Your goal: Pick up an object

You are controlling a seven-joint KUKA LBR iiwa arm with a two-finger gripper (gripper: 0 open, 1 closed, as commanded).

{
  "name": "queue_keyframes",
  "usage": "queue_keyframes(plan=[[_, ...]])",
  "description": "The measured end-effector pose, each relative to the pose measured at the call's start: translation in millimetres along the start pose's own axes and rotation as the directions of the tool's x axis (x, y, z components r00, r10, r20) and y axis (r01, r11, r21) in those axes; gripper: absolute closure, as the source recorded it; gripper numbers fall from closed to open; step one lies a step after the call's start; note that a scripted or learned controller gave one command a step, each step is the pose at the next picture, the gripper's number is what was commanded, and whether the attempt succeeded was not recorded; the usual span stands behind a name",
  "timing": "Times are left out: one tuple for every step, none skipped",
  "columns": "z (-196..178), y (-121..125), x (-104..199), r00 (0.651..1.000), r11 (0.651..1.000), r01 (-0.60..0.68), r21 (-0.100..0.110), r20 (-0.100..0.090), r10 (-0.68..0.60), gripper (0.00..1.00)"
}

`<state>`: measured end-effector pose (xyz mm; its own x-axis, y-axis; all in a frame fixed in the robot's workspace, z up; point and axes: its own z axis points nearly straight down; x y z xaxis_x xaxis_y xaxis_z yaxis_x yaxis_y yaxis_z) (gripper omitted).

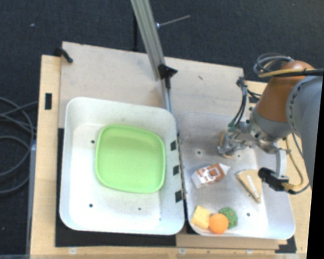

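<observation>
Camera view looks down at a slant on a pale wooden desk (45, 143) carrying two shallow white bins with rounded corners and smooth, matte plastic walls.

Nearest the bottom edge, in the right bin (278, 222), a small cluster sits against the front wall: a yellow block (201, 217) with soft, squared edges, an orange ball (218, 224) touching it, and a bumpy green piece (230, 216) just behind the ball. A little farther up lies a flat packet (209, 174), brown and white, tilted and roughly rectangular. To its right rests a tan wedge (250, 184), triangular, pale like a slice of bread or cheese, lying flat on the bin floor.

The left bin (73, 163) holds a light green plate (130, 158), square with rounded corners and a glossy, slightly raised rim, lying flat near the middle.

Farther back in the right bin, the gripper (229, 145) hangs low over the bin floor, beyond the packet and apart from it. Whether its tips are spread or closed cannot be told, and nothing can be seen between them. Above it the arm (278, 103) shows a rounded orange band and a grey shell, with thin cables looping beside it.

Behind the bins a ribbed metal rail (149, 28) slants up across the beige backboard (110, 75) toward dark carpet (48, 7).
</observation>
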<state>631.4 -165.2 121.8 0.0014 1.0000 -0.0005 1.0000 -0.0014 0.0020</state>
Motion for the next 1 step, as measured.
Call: queue_keyframes(plan=[[-56.9, -7.5, 2.8, 1.000, 1.000, 0.001, -0.003, 0.000, -0.001, 1.00]])
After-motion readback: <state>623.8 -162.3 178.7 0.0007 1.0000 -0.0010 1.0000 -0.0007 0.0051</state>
